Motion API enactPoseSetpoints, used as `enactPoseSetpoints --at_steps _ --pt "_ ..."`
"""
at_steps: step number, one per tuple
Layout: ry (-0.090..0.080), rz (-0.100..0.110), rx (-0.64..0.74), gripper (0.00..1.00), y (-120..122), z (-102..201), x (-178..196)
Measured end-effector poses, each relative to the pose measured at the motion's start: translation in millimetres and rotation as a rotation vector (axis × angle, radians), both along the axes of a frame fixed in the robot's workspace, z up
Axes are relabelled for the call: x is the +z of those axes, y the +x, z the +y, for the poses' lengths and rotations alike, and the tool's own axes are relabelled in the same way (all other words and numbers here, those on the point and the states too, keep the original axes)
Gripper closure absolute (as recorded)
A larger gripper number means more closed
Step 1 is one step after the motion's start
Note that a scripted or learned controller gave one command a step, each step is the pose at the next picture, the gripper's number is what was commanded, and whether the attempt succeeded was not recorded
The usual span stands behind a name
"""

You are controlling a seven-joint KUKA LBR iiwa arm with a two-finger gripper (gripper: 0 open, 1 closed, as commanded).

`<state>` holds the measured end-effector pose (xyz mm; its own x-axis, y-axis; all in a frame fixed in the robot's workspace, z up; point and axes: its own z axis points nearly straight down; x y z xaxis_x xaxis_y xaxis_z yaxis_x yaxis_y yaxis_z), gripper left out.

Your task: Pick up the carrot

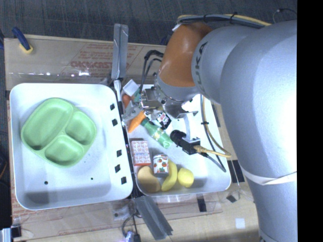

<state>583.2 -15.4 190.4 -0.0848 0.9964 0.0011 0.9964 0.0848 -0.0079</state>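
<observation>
The carrot (134,121) is a short orange piece lying near the left wall of the right bin (218,183), toward its far end. My gripper (143,106) hangs low just above and to the right of it, close to its upper end. The grey wrist and the orange band hide much of the gripper, so whether it touches the carrot cannot be made out.
A green bottle (157,133) lies right beside the carrot. Nearer the front are a small red carton (140,152), a can (160,164), a banana (172,177), a lemon (185,177) and a brown fruit (146,180). The left bin (30,195) holds a green divided plate (59,131).
</observation>
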Motion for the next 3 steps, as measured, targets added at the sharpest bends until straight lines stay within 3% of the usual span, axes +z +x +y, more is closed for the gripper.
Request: enactPoseSetpoints --at_steps 1,2,3 --pt "-0.006 -0.025 -0.146 0.0 40 -83 -79" --pt "-0.003 -0.022 -0.303 0.0 62 -80 -84" --pt "0.004 -0.03 -0.645 0.0 26 -85 -86"
